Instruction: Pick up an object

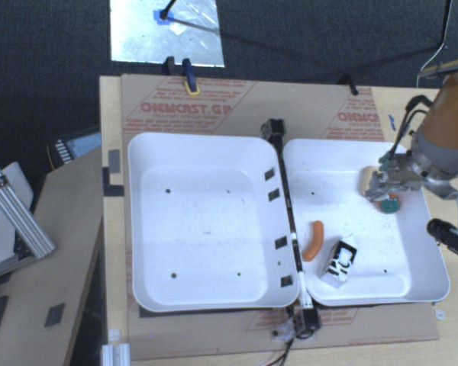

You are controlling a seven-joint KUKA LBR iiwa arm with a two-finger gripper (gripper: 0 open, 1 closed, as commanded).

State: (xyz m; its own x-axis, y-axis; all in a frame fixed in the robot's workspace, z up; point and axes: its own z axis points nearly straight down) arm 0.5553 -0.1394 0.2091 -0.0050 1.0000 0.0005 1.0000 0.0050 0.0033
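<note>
Camera view: the arm (446,128) reaches from the right over the right bin (424,280), its gripper (382,189) pinching a small teal object (388,203), whose long axis cannot be told.

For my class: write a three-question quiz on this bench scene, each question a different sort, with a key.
1. True or false: the sausage lies in the left bin.
2. The gripper is over which bin? A left, B right
3. Fill in: the teal item lies next to the ____.

Key: 1 false, it lies in the right bin, beside the carton. 2 B. 3 gripper.
</note>
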